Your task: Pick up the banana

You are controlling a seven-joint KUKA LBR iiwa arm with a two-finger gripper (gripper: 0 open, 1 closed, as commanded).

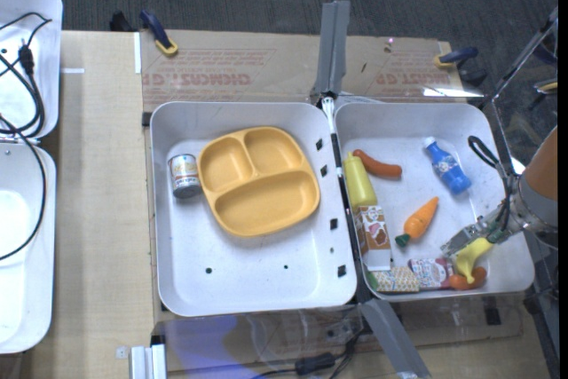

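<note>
Arm comes in from the right edge, low over the near right corner of the right bin (pixel 497 115). Gripper (pixel 475 241) points left and down, sitting right at the banana (pixel 473 255). Finger spread: cannot tell, and can't confirm banana is between them; contact area is too small to read.

Right bin, near to far:
- banana at near right corner, touching or overlapping an orange item (pixel 468 280) below it
- flat pink packet (pixel 429 272) beside that, cracker-like packet (pixel 393 280) at the near left
- tall carton (pixel 374 235) along the left wall, yellow bottle (pixel 359 182) just beyond it
- carrot (pixel 420 218) mid-bin, tilted
- sausage (pixel 379 164) and blue bottle (pixel 446 166) toward the far side

Left bin (pixel 177 280):
- yellow divided plate (pixel 258 180), three compartments, nothing in them
- small can (pixel 184 175) just beside plate's left edge, may be touching

Blue/yellow clamps (pixel 158 32) on the cardboard at the far side.
</note>
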